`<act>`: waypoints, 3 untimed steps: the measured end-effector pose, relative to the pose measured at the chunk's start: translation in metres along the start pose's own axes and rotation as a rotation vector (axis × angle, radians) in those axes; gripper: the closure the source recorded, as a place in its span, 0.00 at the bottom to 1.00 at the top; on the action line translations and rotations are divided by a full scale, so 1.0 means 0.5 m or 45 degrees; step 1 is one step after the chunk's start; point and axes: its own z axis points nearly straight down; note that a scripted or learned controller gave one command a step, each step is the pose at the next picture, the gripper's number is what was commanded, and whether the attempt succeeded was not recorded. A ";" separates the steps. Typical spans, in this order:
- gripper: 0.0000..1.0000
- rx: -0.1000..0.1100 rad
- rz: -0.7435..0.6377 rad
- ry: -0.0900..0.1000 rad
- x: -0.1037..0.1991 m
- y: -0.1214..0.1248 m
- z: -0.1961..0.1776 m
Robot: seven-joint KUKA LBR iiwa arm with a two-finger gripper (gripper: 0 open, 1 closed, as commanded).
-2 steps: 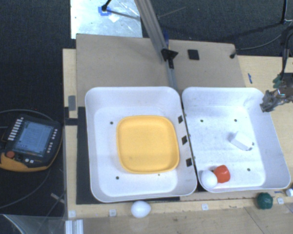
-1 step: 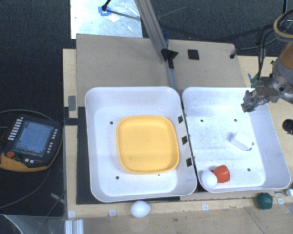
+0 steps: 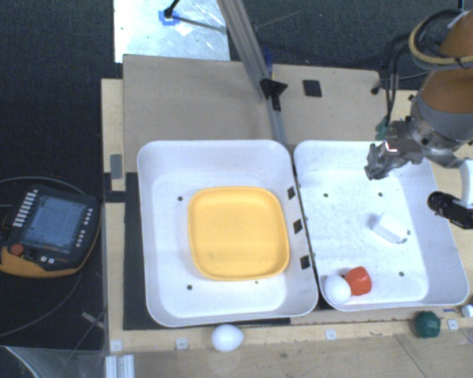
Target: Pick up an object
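A: Where is the tool (image 3: 381, 164) hanging?
B: Over the right bin (image 3: 441, 286), near its far edge; I cannot tell how its tips are standing.
A: And the things to pick?
B: A small white block (image 3: 389, 231) is lying mid-bin, below the tool. An orange piece (image 3: 358, 280) and a white ball (image 3: 337, 290) are touching at the bin's near-left corner. A yellow plate (image 3: 239, 232) is sitting in the left bin (image 3: 162, 211) beside it

Two white bins (image 3: 154, 211), one yellow plate (image 3: 239, 232), two white eggs (image 3: 337, 290), one orange cup (image 3: 358, 280), one white block (image 3: 389, 231)
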 end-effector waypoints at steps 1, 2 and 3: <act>1.00 0.000 -0.002 0.000 0.112 -0.007 -0.005; 1.00 0.001 0.000 0.000 0.231 -0.016 0.001; 1.00 0.003 0.000 0.000 0.336 -0.009 0.041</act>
